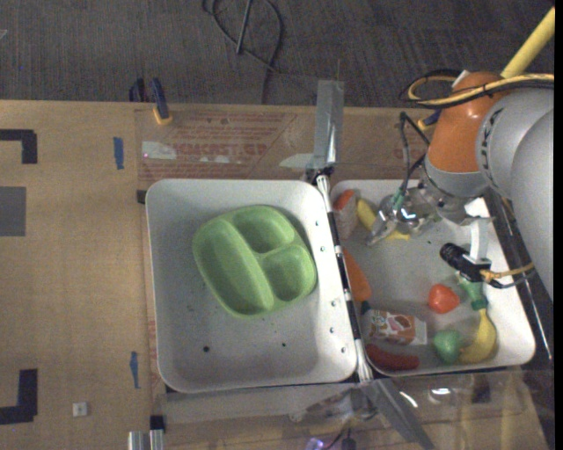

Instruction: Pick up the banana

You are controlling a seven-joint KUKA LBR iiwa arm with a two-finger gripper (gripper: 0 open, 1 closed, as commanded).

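Below me lay a tan wooden bench (70,290), marked with black squares (19,147) at nine o'clock and blue tape strips (118,151). Toward twelve o'clock ran dark carpet (106,44), crossed by a black cable (251,26).

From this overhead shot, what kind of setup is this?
Probably a robot-manipulation lab bench, not a kitchen: two white bins on a taped plywood top, toy food like a banana in the right one, a green divided plate in the left, and a KUKA arm reaching in.
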